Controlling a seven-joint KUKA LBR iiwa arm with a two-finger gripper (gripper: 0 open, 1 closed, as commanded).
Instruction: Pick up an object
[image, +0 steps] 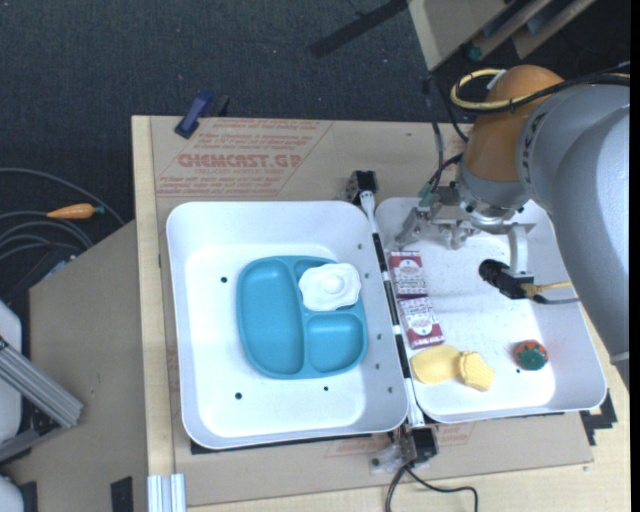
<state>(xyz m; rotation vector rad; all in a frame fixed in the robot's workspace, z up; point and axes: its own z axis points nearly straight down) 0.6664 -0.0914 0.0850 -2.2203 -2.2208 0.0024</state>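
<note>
The fingers (440, 222) hung over the right bin (570, 390); whether spread or closed, I cannot tell. Just below them lay a light, flat, slippery sachet (406, 274), best pinched across its edges.

1. Your arm (590, 190) is a thick, rounded, smooth grey casing.
2. You see an orange band (505, 130) wrapping it above the wrist.
3. A pale yellow cable (475, 88) loops beside that band.
4. Your wrist ends in a silvery metal gripper (450, 225) assembly with thin struts.
</note>
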